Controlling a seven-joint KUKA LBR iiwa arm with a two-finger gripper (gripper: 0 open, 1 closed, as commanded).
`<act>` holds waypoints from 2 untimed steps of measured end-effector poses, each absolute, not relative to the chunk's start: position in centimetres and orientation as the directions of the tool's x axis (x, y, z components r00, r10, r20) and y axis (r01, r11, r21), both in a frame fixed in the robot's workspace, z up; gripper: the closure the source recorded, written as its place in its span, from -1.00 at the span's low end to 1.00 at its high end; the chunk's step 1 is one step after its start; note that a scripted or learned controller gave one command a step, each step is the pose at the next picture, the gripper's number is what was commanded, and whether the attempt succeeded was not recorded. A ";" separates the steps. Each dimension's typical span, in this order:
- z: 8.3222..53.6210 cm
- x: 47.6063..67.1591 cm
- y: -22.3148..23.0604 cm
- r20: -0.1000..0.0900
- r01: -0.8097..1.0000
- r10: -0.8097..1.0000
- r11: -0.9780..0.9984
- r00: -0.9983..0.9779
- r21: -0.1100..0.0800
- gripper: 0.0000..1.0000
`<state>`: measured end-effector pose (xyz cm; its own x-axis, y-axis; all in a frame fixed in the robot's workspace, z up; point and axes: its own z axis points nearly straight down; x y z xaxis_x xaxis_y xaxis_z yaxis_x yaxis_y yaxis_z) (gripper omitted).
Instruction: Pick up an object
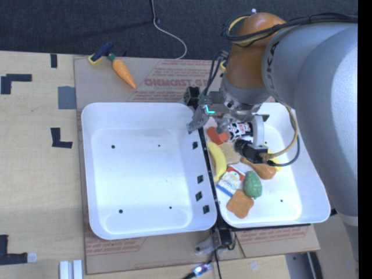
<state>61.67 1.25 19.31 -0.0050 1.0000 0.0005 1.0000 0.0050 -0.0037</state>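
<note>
My gripper (224, 129) hangs low over the back left part of the right bin (302, 205), right above a red object (217, 136) and a black-and-white patterned item (239, 128). Just in front of it lies a yellow banana (218, 157). Further forward lie a small red-and-white packet (230, 181), a green bumpy object (252, 185), an orange piece (264, 170) and an orange-brown block (239, 203). The arm's wrist hides the fingertips, and nothing is seen held between them.
The left bin (139, 167) sits beside the right one, sharing a divider with black clips (200, 179). A toy carrot (123, 71) and a blue-and-yellow item (100, 54) lie on the cardboard behind the bins. A white cable (168, 31) runs across the back.
</note>
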 end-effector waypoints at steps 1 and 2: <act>18.3 62.4 -7.3 -0.004 1.000 1.000 -0.006 0.006 -0.002 -1.00; 11.0 65.1 -9.4 -0.007 1.000 1.000 0.004 -0.004 0.025 -1.00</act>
<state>65.10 -9.42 11.00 -0.0035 1.0000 -0.0065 0.9997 0.0037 0.0252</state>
